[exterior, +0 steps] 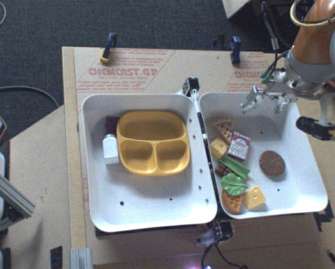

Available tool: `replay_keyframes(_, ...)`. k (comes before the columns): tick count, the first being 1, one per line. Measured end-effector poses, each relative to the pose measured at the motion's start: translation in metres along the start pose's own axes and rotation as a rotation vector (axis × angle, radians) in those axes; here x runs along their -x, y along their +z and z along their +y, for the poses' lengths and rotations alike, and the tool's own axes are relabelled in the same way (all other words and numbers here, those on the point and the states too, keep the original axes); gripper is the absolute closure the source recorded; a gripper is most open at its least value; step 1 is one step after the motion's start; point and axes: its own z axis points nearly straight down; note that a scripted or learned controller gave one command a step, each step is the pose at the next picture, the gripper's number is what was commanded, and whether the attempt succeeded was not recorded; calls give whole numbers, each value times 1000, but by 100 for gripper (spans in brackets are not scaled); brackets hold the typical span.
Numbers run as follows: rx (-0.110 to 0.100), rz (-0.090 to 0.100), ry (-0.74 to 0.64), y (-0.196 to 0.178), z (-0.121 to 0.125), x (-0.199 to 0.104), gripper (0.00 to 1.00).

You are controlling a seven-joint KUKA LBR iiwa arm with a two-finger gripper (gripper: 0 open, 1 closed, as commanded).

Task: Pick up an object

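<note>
Scanning from the left edge of the bench, you meet the left bin first. It carries a yellow divided tray across its middle, a small white bottle just beside the tray's left edge, and a dark purple item tucked at the tray's upper-left corner.

Cross the shared rim and you reach the right bin, where the candidates for picking lie. Along its left edge sit a waffle piece, a pale cheese cube, a pink carton, green pieces and, at the near left corner, an orange item with a yellow cheese wedge touching it. A brown cookie lies alone toward the middle, well apart from the rest.

Judge the task as barely begun: every object rests on a bin floor and nothing is lifted. The whole pick is left to do, from choosing a target to descending, closing and raising it.

At the far edge of the right bin you see the gripper hovering, its two fingers spread apart with open space between them. They hold nothing and touch nothing.
</note>
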Motion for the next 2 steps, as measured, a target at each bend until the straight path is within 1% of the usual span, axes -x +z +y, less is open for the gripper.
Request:
replay_keyframes(1, 14, -2, -2, -8, 3, 0, 0)
replay_keyframes(2, 9, -1, -2, 55, 2, -2, 0)
